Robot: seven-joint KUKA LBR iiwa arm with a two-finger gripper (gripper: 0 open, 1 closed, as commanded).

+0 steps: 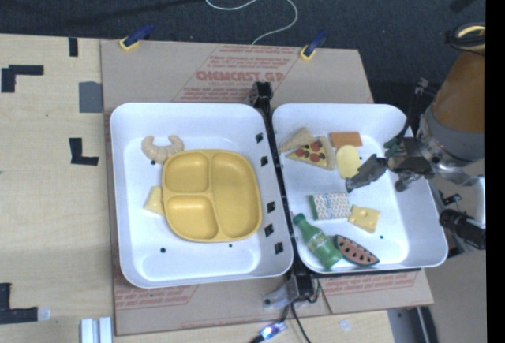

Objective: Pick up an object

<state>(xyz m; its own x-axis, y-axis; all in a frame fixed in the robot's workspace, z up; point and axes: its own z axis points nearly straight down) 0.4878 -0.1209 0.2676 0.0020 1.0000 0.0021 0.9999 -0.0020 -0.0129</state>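
Two shallow white plastic bins are seen side by side on a brown cardboard sheet [237,73] laid over the pale wooden surface [47,199]. In the left bin [126,255] a yellow three-compartment plastic plate [211,194] is placed near the middle. A beige curved toy croissant [160,147] lies just beyond the plate's upper left edge, and a pale yellow wedge of toy cheese [154,200] is tucked against the plate's left side.

The right bin [418,247] carries the loose objects. A toy pizza slice with red dots [308,150] lies near its upper left corner, with a small orange rectangular block [345,139] beside it to the right. A pale yellow oval toy [347,161] is found just below the orange block. A speckled grey-green rectangular toy cracker [329,205] sits near the bin's middle, and a small yellow holed cheese piece [364,218] lies just to its right. Toward the front edge, a green toy bottle [317,243] and a red watermelon slice with a dark rind [356,250] are placed close together.

The grey arm with the orange band [461,109] reaches in from the right. The dark gripper [367,173] is held over the right bin, just beside the pale yellow oval toy; whether it is open or closed cannot be told, and nothing is seen gripped in it.
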